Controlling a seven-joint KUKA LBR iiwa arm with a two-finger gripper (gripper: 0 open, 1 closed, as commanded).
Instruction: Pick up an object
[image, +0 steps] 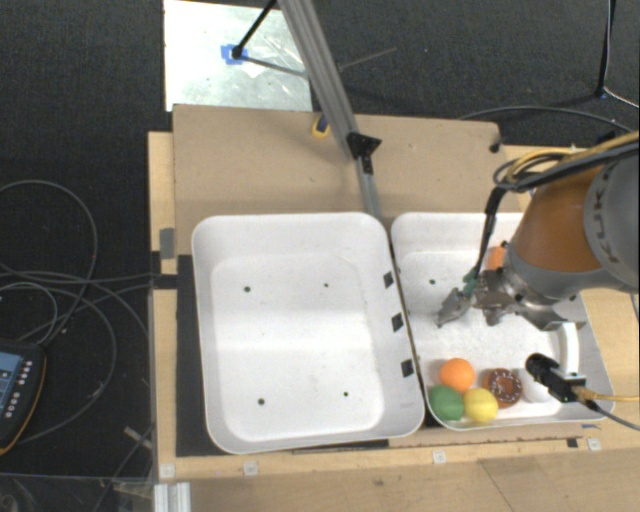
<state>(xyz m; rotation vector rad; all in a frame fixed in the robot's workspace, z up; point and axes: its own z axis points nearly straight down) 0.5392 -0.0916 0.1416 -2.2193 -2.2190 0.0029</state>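
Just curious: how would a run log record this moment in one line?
gripper: above right white bin, nothing held | orange ball: lying in bin

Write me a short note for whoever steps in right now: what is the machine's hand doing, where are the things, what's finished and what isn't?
Hand: hanging over the right bin, above its bare middle, with nothing seen between its fingers; I cannot tell if they are open or shut.
Things: an orange ball, a green ball, a yellow ball and a brown donut sit bunched at the near edge of the right bin. A small orange thing peeks out beside the arm.
Done: nothing picked up.
Left: lower onto one thing, grip it, lift.
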